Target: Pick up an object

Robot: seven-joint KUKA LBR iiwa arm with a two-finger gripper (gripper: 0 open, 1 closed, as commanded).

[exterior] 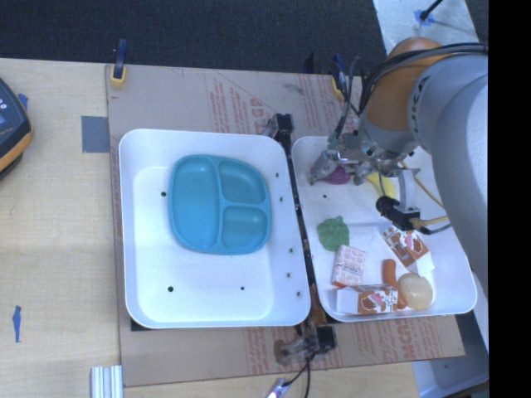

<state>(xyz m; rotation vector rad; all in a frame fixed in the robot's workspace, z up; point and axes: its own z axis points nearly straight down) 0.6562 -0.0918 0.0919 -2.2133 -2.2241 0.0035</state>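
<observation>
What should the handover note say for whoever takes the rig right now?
Gripper: low over the far end of the right bin, above a purple item; nothing visibly held.
Right bin, nearer end: green toy, small packet, longer packet, round cream item.
Left bin: blue divided plate.
Done: no pick confirmed.
Left: grasp one object and lift it.
</observation>
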